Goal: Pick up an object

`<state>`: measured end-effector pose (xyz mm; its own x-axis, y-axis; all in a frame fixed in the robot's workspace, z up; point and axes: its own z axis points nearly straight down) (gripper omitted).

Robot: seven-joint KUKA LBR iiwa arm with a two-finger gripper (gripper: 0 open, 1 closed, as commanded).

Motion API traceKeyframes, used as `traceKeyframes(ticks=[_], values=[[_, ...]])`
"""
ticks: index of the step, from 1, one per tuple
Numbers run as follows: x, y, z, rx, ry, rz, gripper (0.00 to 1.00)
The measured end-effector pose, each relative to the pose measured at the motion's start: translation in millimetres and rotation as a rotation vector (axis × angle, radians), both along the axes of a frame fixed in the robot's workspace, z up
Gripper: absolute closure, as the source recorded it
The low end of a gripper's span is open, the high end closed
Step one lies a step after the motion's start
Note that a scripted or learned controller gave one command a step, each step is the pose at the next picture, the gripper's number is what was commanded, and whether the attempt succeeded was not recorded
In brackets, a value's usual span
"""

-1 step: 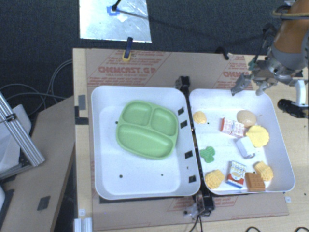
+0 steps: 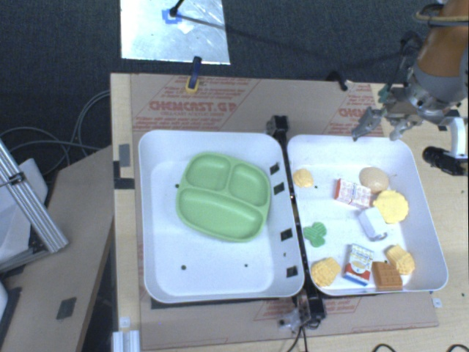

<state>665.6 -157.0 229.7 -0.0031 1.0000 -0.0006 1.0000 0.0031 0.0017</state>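
Observation:
My gripper (image 2: 381, 125) hangs open over the far edge of the right bin (image 2: 333, 147), its two grey fingers spread with nothing between them. Below it in that bin lie several toy foods: a tan bun (image 2: 374, 177), a red and white packet (image 2: 352, 192), a yellow round piece (image 2: 391, 206), a white cylinder (image 2: 372, 223), a small yellow piece (image 2: 303, 177), a green broccoli (image 2: 315, 233), a yellow cookie (image 2: 325, 271), a small carton (image 2: 358, 263), a brown waffle (image 2: 386, 276) and a yellow waffle piece (image 2: 401, 259).
The left bin (image 2: 157, 196) holds a green divided plate (image 2: 223, 196). A black clip strip (image 2: 287, 196) runs between the bins. A metal sheet (image 2: 174, 20) lies beyond the bench, and an aluminium frame (image 2: 26, 196) stands at the left.

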Motion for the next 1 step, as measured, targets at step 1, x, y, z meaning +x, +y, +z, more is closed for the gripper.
traceKeyframes(ticks=[1], values=[[-8.5,-2.1,-56.5,0.001,0.003,-0.002,0.00]])
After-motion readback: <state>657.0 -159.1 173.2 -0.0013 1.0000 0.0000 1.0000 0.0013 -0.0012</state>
